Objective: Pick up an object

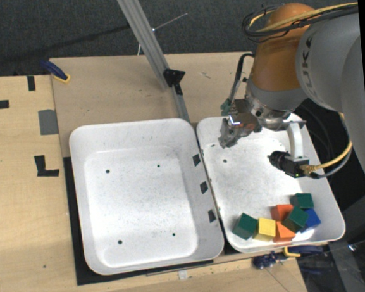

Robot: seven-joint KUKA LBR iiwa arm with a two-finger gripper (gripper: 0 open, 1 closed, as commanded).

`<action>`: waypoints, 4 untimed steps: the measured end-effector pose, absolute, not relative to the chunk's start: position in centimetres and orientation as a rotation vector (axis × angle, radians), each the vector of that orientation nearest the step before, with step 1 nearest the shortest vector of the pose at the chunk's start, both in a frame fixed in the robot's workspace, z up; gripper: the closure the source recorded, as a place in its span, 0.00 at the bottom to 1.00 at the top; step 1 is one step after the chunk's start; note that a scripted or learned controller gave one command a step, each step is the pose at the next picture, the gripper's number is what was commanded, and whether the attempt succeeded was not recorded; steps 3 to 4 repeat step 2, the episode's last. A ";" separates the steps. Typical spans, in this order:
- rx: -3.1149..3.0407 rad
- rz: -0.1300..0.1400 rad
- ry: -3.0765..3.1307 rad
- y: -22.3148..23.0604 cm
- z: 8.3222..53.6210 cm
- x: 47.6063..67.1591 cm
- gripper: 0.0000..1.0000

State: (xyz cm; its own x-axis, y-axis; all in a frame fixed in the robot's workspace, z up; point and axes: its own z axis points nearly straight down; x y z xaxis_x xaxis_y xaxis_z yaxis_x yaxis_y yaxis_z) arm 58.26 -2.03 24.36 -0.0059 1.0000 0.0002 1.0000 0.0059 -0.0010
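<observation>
Arm (314, 54) comes in from right, grey with orange band, wrist over the upper left part of the right bin (248, 174). Gripper (231, 133) hangs near that bin's top left corner, close to the rim shared with the left bin (135, 191); can't tell whether the jaws are open or shut, too small and dark, and nothing visible between them. Blocks sit clustered in the right bin's lower right corner, well apart from the gripper: dark green block (245, 225) leftmost, yellow block (264, 228) touching it on the right, orange block (282, 231) next along the bottom rim, another orange block (281, 212) just above, green block (298, 217) beside that, second green block (301, 200) at the top of the pile, blue block (311, 218) at the far right edge. Blocks packed together, some overlapping, exact stacking hard to tell. Black cable fitting (285, 162) hangs off the wrist over the right bin's middle right, with yellow cable (336, 159) running out to the right. Left bin shows a speckled white floor with a few dark dots. Both bins sit side by side on a dark mat (77, 247) on the tan worktop (23, 207). Slanted metal pole (147, 37) crosses from the top down to the gap between the bins. Black tape marks (43, 166) on the worktop at left, blue and yellow item (56, 70) near the worktop's top edge, small blue thing (269, 260) just below the right bin's bottom rim
</observation>
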 end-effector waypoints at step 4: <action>-2.211 0.001 -2.228 8.8 23.1 60.0 1.00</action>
